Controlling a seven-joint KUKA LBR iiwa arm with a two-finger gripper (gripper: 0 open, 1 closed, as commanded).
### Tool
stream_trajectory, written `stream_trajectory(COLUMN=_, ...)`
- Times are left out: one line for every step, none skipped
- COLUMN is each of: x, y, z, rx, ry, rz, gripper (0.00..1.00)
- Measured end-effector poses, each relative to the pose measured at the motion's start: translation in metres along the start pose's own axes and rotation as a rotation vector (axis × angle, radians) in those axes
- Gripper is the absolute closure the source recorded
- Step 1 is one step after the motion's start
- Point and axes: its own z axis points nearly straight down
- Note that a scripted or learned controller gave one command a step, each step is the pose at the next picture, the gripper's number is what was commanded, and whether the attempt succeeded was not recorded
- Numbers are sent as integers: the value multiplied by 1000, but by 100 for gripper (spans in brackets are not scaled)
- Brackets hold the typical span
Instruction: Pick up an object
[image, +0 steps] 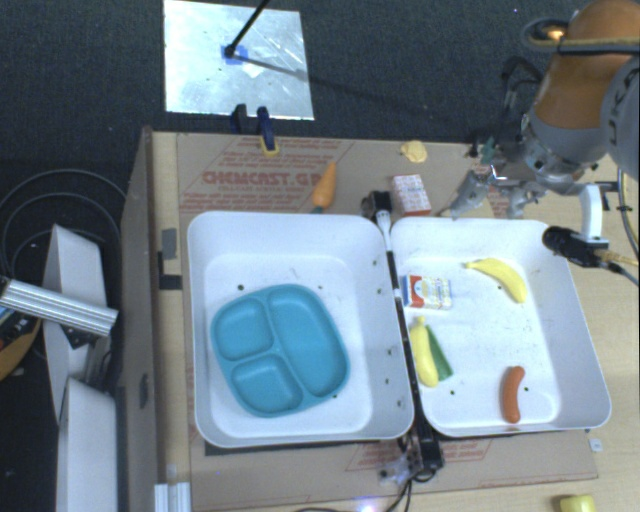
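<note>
My gripper (490, 200) hangs over the back rim of the right bin (583, 345), fingers spread apart with nothing between them. Below it in that bin lie a yellow banana (500, 277) at the back, a small white and red carton (428, 292) by the left wall, a yellow and green vegetable piece (428, 355) further forward, and an orange-red sausage (512, 393) near the front right. The banana is the closest of these to the gripper, a short way in front of it.
The left bin (230, 240) holds a blue divided plate (278, 348). On the cardboard behind the bins lie a carrot (324, 186), a small pink and white box (410, 193) and a yellow scrap (414, 151). A central divider (398, 300) separates the bins.
</note>
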Motion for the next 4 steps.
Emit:
stream_trajectory(x=-29, y=-26, z=0, rx=2, ry=-1, rz=4, gripper=0)
stream_trajectory(x=-74, y=-20, z=67, rx=5, ry=-1, rz=5, gripper=0)
stream_trajectory(x=-101, y=-7, z=106, rx=1, ry=-2, rz=3, gripper=0)
stream_trajectory(x=-87, y=-8, z=138, rx=2, ry=0, rz=-1, gripper=0)
